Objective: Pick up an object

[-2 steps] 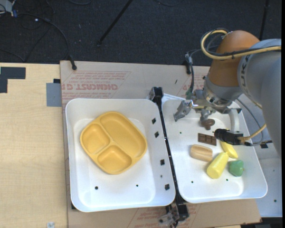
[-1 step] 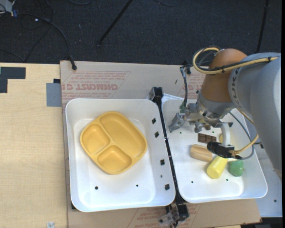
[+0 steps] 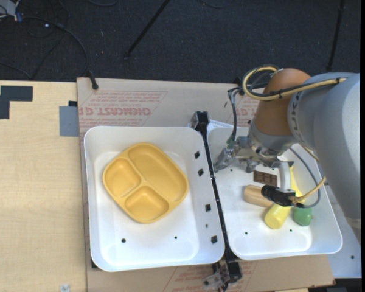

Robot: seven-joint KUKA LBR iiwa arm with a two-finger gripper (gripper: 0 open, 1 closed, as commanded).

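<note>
Presently the tool [image 3: 231, 157] hangs near the tan cylinder [image 3: 255, 194], up-left of it in view; open or closed, I cannot tell.

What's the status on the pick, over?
Pincer over right bin, near the divider; hold unconfirmed. Tan cylinder, yellow block, green piece lie in that bin. Yellow tray in left bin.
</note>
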